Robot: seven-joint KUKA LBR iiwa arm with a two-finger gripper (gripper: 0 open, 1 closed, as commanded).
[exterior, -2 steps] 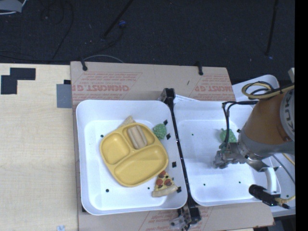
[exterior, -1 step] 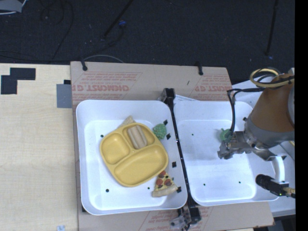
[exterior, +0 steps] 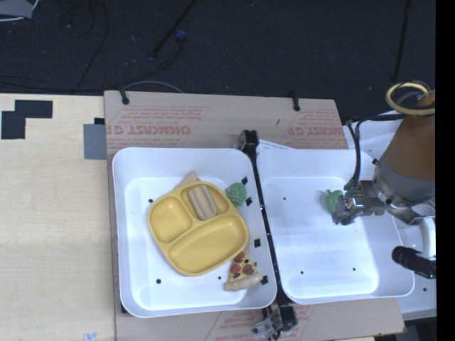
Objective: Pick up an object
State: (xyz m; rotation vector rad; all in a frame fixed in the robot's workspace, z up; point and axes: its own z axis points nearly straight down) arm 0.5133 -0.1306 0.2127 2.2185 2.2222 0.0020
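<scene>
The gripper (exterior: 344,209) is in the right bin (exterior: 313,275), over on its right side, and a small green thing (exterior: 333,200) sits right at its tip, touching it. The tip is dark and small from up here, so I cannot tell if it is open or closed, or if the green thing is really caught in it or just lying next to it. To do this step well, I think the arm should make sure the green thing is in the middle of its pinch, squeeze softly but firmly, and then lift straight up and slow, so the thing does not slip out or get pushed to the side. The green thing looks round and bumpy, a bit like a little toy broccoli or a tiny bush, bright green against the white floor of the bin. It looks light and maybe slippery, so it could pop away if it is only nipped at the edge. Over in the left bin (exterior: 135,290) there is a yellow plate (exterior: 192,244) with three parts, and a tan toy like a hot dog (exterior: 204,201) lies in its far part. Another green toy (exterior: 236,192) sits just to the right of the plate, and a toy pizza slice (exterior: 243,271) lies near the plate's near edge.
</scene>
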